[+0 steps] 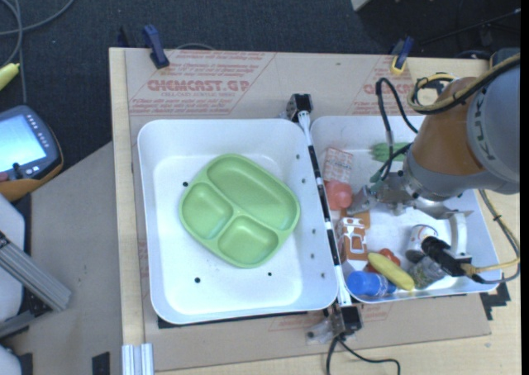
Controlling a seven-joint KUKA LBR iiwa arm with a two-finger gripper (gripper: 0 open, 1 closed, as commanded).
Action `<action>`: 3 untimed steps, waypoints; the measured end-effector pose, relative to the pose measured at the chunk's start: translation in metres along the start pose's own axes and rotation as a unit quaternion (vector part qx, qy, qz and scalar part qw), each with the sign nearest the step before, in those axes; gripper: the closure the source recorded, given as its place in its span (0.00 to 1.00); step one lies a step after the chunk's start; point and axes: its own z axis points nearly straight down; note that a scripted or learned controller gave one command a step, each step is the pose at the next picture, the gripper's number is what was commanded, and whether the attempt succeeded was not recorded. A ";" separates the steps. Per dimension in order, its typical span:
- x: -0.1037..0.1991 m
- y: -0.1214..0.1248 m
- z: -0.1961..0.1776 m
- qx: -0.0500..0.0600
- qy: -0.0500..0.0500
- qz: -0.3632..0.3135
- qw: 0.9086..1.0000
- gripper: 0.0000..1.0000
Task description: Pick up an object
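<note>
- The arm (450,142) is reaching in from the right and hanging over the right bin (355,121); I am reading this as the approach step, with nothing lifted yet
- The pincer (388,197) is sitting low under the wrist, near the middle of that bin; whether it is open or closed I cannot tell from here, and I am seeing nothing gripped in it
- The things to pick from are lying in the right bin, mostly along its left side: a clear packet (336,163) at the far end; a red ball (337,196) just nearer than it; an orange-and-white carton (355,237) nearer again
- In the near corner a banana (390,270) is lying at a slant, touching or almost touching a blue thing (364,284); something green (384,150) is showing at the far side, too small to name
- The left bin (149,144) is holding one green divided plate (240,210), lying flat near its middle
- Both bins are resting side by side on the surface (207,84)
- Judging the next move: the red ball is looking nearest the pincer, so it is calling for a short shift left, a straight drop, and a firm close; its neighbours are crowding it, so a nudge is a risk
</note>
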 end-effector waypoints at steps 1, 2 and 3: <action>0.012 0.127 0.000 -0.004 -0.002 -0.003 1.000 0.00; -0.022 0.108 0.001 0.003 0.000 0.000 1.000 0.00; -0.019 0.109 -0.010 0.001 0.000 -0.002 1.000 1.00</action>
